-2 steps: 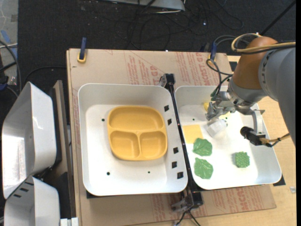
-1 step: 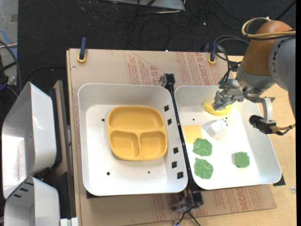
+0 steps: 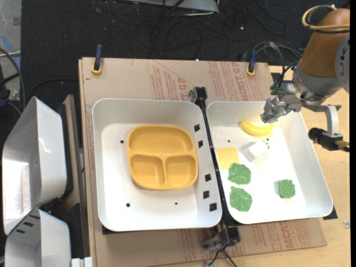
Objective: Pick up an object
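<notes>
Green leaf pieces [image 3: 241,198] lie before the crosswise banana [image 3: 257,128]; claw [image 3: 272,113] state unclear.

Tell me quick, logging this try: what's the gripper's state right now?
Gripper: above the banana in the right bin; open or shut cannot be told.

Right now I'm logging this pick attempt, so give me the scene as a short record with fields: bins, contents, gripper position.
left bin: holds a yellow divided tray, three compartments, lying flat
right bin: holds a banana, a pale yellow square, a small white block, two green leafy pieces and a green round piece
gripper: over the right bin's far side, just above the banana's right end
held object: none seen between the fingers
arm: enters from the right
</notes>
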Controlling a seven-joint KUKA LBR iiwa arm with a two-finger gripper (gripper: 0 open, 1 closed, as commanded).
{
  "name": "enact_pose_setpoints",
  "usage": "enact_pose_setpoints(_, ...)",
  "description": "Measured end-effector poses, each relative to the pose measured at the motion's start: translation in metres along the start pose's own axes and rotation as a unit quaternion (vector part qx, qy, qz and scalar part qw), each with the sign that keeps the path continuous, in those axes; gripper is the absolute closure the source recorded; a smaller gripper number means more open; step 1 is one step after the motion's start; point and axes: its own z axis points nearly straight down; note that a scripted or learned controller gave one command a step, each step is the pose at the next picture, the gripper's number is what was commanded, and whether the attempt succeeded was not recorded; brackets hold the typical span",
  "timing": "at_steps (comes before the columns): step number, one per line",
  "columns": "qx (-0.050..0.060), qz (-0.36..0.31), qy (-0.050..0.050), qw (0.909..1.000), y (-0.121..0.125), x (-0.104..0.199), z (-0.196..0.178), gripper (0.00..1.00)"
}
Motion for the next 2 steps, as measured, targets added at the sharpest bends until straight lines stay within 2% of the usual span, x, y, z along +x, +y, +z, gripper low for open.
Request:
enact_pose_setpoints(1,0.001,-0.002,0.0,1.0,0.001,0.0,-0.029,1.0)
enact_pose_setpoints(2,0.003,-0.004,0.002,1.0,-0.004,0.044,-0.033,1.0)
